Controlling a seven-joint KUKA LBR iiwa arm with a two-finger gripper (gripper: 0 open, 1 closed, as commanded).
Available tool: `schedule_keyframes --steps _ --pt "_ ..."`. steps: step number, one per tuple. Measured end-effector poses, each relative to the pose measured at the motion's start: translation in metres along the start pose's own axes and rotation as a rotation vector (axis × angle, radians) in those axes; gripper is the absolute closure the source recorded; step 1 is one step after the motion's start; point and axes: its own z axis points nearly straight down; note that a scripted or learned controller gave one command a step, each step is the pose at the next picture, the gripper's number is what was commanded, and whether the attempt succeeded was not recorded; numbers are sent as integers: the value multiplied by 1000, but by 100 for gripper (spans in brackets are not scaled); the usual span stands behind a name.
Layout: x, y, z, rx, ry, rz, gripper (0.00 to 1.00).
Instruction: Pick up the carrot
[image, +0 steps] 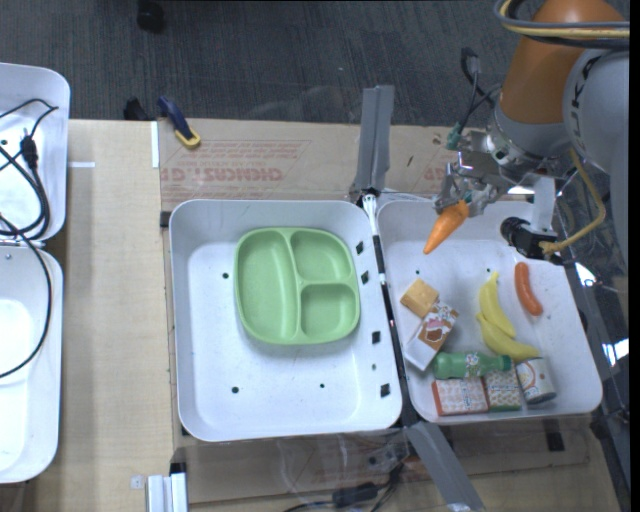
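The carrot (443, 229) is clamped by its top in the gripper (462, 200) over the right bin's (570, 400) far-left corner; the lift is under way, and a steady rise is called for next.

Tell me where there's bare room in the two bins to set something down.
Left bin: bare floor all around the green plate, widest below it and along its left side. Right bin: a patch below the carrot, between the yellow block and bananas. Its lower half is crowded with packets and cans.
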Motion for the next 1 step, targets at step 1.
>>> schedule_keyframes --steps 1 --pt "31 -24 -53 1 0 -224 100"
